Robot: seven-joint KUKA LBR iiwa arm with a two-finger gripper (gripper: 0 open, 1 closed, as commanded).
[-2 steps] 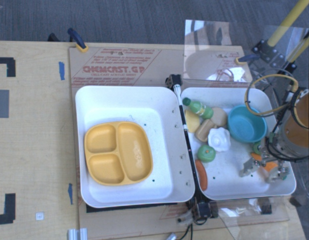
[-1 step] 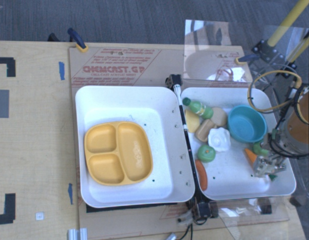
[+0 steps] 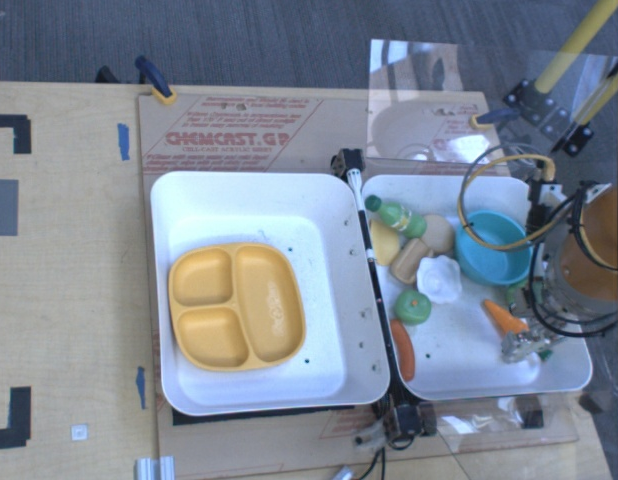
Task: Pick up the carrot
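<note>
1. Hovering low in the right bin (image 3: 574, 373), the gripper (image 3: 524, 346); can't tell whether it's open or shut.
2. Carrot (image 3: 503, 315) lies just beside it, near the blue bowl (image 3: 494, 248).
3. I'd straddle the carrot's middle before squeezing.

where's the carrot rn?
In the right bin, toward its right side: the carrot lies just below the blue bowl, with the gripper right beside it.

The grey arm reached in from the right edge, its orange band (image 3: 597, 258) showing above the wrist. The wrist pointed downward, with dark cables looping around it. The metallic gripper (image 3: 524, 346) sat low, near the bottom right of the view.
</note>
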